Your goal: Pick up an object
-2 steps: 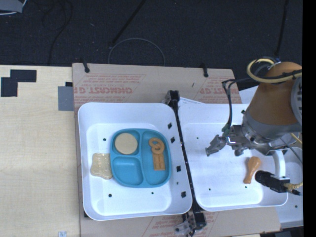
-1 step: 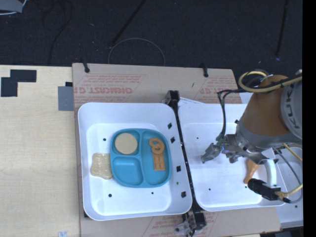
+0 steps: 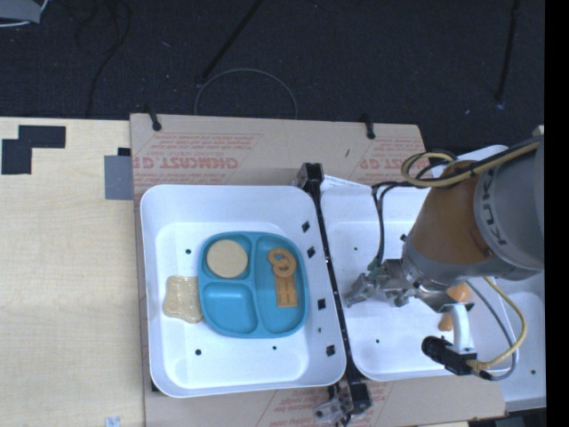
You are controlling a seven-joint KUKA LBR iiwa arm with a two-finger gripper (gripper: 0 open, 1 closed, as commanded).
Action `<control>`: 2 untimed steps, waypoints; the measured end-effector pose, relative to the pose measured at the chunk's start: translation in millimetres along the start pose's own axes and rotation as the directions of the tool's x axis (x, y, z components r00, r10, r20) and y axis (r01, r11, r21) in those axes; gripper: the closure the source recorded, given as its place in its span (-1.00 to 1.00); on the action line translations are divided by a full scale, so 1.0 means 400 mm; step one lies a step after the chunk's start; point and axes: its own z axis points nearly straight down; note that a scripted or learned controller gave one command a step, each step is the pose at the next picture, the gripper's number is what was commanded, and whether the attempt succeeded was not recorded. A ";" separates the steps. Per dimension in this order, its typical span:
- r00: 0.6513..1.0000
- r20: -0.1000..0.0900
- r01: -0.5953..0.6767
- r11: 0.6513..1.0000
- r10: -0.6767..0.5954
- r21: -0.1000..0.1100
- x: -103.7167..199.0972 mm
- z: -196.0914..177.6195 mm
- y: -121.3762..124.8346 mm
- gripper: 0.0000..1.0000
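The gripper (image 3: 366,288) is seen low in the right bin (image 3: 378,363), at centre-right of the frame; its opening cannot be told. A blue tray (image 3: 238,314) is seen in the left bin (image 3: 178,212), with a tan piece (image 3: 182,298) touching its left edge.

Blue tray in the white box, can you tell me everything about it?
The blue tray looks like smooth plastic with rounded corners and three compartments. It lies flat in the left bin. A tan round disc sits in its upper-left compartment, an orange-brown key-shaped piece in its right one. A pale yellowish piece lies against its left edge.
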 end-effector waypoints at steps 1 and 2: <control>1.000 0.001 -0.008 1.000 0.008 -0.002 -0.006 -0.032 0.001 1.00; 1.000 0.002 -0.003 1.000 0.003 -0.009 -0.026 -0.147 -0.013 1.00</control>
